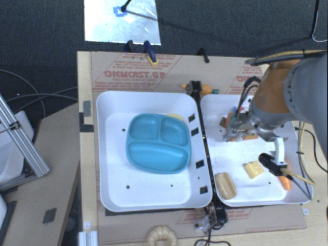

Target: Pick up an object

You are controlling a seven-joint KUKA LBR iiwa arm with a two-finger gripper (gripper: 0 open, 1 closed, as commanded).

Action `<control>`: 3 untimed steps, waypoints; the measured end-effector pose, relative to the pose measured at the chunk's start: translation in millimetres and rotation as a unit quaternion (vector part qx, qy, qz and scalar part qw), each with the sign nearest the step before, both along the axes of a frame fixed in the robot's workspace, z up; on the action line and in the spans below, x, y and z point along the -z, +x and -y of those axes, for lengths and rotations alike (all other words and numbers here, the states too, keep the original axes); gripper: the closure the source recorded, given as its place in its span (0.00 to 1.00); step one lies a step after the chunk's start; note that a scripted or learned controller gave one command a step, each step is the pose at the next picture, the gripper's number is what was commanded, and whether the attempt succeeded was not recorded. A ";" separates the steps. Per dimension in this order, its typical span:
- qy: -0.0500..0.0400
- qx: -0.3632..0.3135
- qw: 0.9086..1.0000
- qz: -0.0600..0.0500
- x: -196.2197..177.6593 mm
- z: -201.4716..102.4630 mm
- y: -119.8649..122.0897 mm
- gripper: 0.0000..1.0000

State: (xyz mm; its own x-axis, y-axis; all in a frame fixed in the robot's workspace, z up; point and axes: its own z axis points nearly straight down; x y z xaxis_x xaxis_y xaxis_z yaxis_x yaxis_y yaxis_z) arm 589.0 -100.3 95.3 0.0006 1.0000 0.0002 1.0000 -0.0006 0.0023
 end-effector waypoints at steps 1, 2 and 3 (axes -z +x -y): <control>0.000 -0.003 1.000 0.001 -46.9 -6.7 6.4 1.00; -0.001 -0.003 1.000 0.003 -105.7 -9.5 17.2 1.00; 0.000 -0.003 1.000 0.001 -130.7 -9.6 18.3 1.00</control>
State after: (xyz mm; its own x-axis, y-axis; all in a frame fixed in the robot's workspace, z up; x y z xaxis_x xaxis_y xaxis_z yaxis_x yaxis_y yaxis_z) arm 607.3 -90.7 225.9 -0.0058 1.0000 -0.0004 1.0000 0.0058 0.0045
